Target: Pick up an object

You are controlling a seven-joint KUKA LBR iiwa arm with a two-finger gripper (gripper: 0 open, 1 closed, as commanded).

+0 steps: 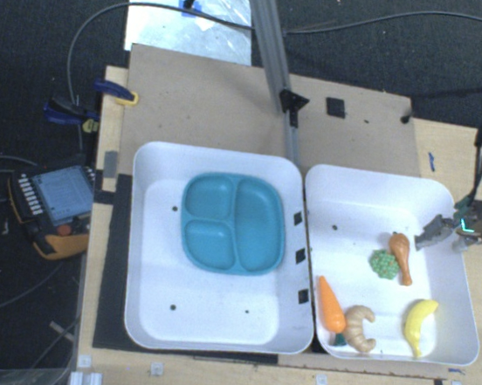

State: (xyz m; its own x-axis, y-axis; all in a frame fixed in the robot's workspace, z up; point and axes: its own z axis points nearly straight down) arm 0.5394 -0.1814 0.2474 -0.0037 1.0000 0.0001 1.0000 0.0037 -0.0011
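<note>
From my remote station I log the following, biggest first.

Left bin (142, 306): white, shallow, carrying a blue divided plate (233, 223) with three compartments, set toward its upper middle.

Right bin (345, 201): white, touching the left bin along their shared edge, holding all the small toy foods in its lower right part.

Arm and gripper (436, 232): entering at the right edge, the gripper sitting over the right bin's upper right rim, just above and right of the drumstick. I see nothing between its fingers; I cannot tell whether the jaws are apart or together.

Carrot (330, 303): orange, tilted, near the bin's lower left.

Banana (418, 322): yellow, lower right.

Drumstick (402, 255): brown, touching the broccoli.

Ginger-like beige piece (361, 327): just beside the carrot.

Broccoli (382, 265): green, smallest.
</note>
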